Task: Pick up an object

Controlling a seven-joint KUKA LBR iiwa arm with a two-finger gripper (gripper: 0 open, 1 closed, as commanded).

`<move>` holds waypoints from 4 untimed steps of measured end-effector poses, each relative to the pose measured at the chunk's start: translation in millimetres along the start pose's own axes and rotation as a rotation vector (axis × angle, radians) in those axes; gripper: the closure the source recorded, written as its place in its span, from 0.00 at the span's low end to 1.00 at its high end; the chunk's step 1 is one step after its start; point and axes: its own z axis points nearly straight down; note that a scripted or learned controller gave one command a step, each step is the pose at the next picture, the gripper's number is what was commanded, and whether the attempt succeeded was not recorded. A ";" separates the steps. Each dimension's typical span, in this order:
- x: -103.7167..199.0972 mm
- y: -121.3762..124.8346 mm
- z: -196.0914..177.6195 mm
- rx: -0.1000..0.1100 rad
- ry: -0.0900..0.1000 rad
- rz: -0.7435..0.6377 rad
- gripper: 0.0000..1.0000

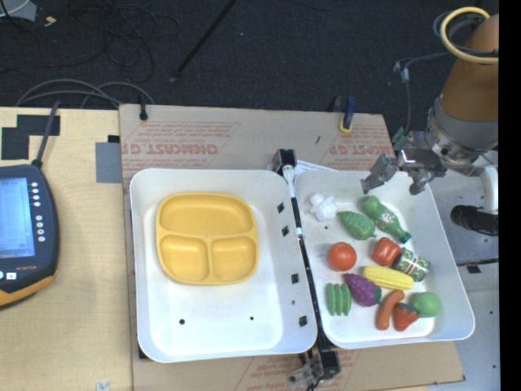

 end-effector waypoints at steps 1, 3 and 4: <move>-23.8 -31.4 167.0 -0.005 0.000 0.001 0.00; -49.5 -69.1 -54.6 0.001 0.000 0.003 1.00; 17.5 -127.4 -23.4 0.006 0.004 -0.003 1.00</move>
